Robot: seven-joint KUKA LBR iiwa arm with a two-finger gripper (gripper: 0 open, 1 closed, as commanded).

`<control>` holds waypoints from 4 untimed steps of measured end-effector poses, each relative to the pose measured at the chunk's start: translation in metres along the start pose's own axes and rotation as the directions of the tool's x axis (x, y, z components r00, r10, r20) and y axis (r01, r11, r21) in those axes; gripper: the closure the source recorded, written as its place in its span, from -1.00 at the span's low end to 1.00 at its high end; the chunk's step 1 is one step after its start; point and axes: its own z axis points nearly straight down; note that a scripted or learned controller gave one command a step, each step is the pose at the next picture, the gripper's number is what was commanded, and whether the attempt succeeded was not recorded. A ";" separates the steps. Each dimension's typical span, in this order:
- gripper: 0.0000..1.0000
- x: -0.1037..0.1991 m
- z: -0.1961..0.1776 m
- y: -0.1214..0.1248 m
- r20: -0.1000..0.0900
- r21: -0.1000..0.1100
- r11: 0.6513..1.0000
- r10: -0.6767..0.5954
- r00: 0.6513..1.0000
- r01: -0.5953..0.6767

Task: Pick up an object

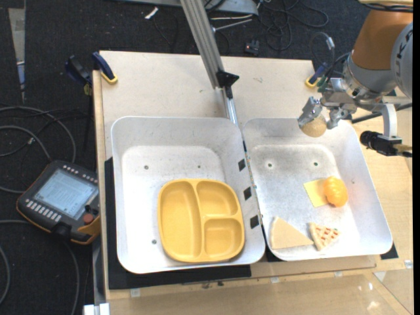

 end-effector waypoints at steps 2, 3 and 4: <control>1.00 0.059 -0.054 0.000 -0.004 0.010 1.000 -0.004 1.000 0.004; 1.00 0.118 -0.043 -0.017 -0.004 0.013 1.000 -0.004 1.000 0.004; 1.00 0.169 -0.023 -0.018 -0.004 0.012 1.000 -0.004 1.000 0.004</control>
